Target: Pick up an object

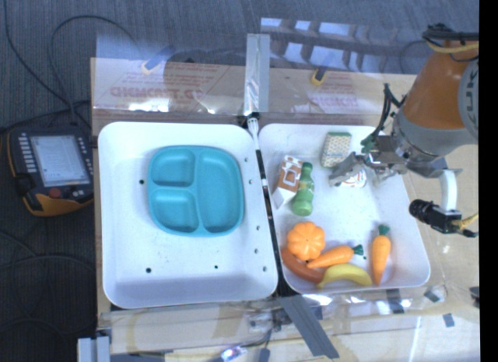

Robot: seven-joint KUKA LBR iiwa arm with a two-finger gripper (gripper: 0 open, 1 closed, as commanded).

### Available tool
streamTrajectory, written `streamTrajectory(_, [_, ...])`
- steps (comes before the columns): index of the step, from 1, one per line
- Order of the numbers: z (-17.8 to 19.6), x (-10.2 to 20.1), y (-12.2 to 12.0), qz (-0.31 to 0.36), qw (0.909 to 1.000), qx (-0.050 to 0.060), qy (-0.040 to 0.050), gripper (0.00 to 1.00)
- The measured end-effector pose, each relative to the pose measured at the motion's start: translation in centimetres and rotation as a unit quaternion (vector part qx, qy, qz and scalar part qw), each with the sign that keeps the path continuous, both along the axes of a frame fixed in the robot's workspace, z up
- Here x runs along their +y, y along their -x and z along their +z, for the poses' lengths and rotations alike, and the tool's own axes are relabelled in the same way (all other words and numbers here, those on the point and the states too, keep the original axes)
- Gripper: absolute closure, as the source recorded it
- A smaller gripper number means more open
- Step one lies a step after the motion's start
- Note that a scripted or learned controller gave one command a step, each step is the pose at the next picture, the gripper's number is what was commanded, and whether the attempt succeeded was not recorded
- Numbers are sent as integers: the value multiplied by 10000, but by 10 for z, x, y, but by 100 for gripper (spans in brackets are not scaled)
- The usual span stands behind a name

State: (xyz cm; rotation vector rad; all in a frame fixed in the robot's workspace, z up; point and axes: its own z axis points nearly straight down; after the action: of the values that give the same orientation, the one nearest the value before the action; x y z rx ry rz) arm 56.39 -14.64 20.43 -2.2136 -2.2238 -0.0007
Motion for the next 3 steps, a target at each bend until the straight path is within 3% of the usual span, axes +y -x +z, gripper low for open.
streamTrajectory(1, [-107, -70, -60, 1182, 9930, -21, -20, 0])
streamTrajectory(2, [-112, -65, -91, -266, 9996, -34, -43, 0])
streamTrajectory(3, [-62, -64, -105, -514, 9987, -9, 24, 0])
